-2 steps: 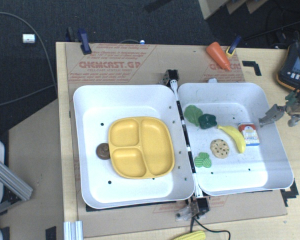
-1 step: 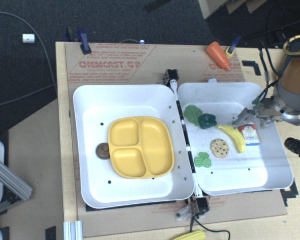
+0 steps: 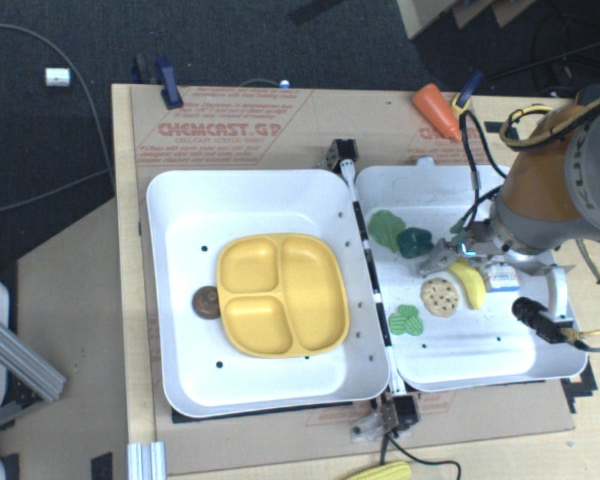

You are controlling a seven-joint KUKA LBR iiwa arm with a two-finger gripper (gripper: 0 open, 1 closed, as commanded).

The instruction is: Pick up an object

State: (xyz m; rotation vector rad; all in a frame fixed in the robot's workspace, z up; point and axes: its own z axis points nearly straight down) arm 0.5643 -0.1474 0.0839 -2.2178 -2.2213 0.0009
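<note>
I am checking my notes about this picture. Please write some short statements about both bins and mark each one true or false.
1. The yellow divided plate lies in the left bin. True.
2. The cookie lies on the plate. False: it lies in the right bin.
3. A brown round object lies left of the plate. True.
4. The banana lies in the left bin. False: it lies in the right bin, beside the cookie.
5. The gripper is over the right bin. True.
</note>
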